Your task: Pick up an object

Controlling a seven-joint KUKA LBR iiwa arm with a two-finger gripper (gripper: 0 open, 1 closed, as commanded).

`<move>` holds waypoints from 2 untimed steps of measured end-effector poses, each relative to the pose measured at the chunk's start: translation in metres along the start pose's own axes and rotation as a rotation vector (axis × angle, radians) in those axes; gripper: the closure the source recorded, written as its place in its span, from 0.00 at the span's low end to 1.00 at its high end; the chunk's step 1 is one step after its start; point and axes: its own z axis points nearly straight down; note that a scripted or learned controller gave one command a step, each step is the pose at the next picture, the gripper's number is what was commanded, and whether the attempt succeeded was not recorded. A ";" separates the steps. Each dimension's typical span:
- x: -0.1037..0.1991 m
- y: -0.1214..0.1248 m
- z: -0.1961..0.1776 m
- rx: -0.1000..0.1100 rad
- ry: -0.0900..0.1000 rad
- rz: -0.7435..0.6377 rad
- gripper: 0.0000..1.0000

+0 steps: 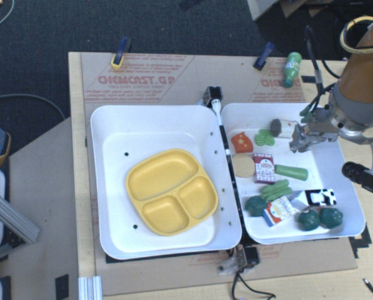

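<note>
Bench (174, 74): brown board with red lettering, clamped at the back edge, carrying two white bins side by side.
Left bin (111, 130): holds one yellow tray (172, 191) with three compartments, lying flat and slightly turned; nothing sits in it.
Right bin (355, 214): holds the small items, packed close in its near half.
Arm (361, 86): reaches in from the right, over the right bin's far side.
Pincer (303, 139): hangs over the bin's far right part, nothing seen between its tips; whether it stands wide or narrow, I cannot tell.
Nearest candidates: grey lump (275, 127) and green leaf (265, 138), just left of the pincer; green stick (290, 172) lies below it.
Other items: red piece (242, 142), red packet (264, 168), carton (278, 210), black-and-white piece (320, 197), dark green pieces (320, 218) in the near corner.
Outside the bins: green bottle (291, 69) on the bench, beyond the right bin.
Risk, clutter: the near cluster touches or overlaps, so a descent there would likely push neighbours or catch two things.
Risk, flat items: the leaf and packet lie low; tips may close above them and come up bare.
Risk, round items: the grey lump may roll out of a closing grip.
Risk, wall: a descent close to the bin's right rim could strike it.
</note>
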 end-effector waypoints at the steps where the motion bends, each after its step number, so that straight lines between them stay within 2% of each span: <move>1: 0.038 -0.049 0.004 0.001 0.002 -0.004 1.00; 2: 0.039 -0.053 0.014 -0.001 0.000 -0.001 1.00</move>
